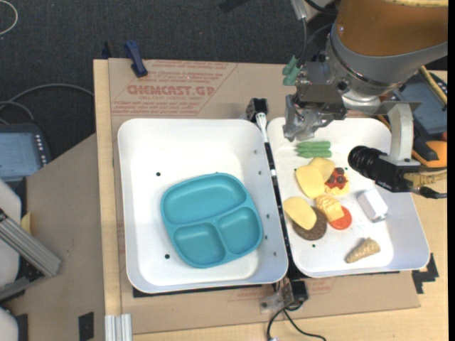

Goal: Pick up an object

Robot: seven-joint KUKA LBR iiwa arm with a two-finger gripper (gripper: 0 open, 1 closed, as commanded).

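Green bean pod (313,148) is what I'd go for: it lies flat near the upper left of the right bin (412,258), just below the gripper (298,130), which hangs over that bin's top edge. From my seat the fingers look slightly parted with nothing between them, though the view is steep and I would not swear to the gap.

I judge the pod to be a light plastic toy, stiff and a little slick, so it should be pinched across its narrow width near the middle (a grip along its length would likely skid off).

Just below it sits a crowded cluster: a yellow wedge (313,177), a small red piece (337,180) touching it, a waffle-like piece (329,206) on a red slice (342,221), and a pale potato shape (300,212) resting on a brown disc (315,229). A white block (372,205) and a tan cone (362,250) lie apart toward the lower right, easier to reach cleanly.

Left of centre, the left bin (138,190) holds a teal divided plate (211,219).
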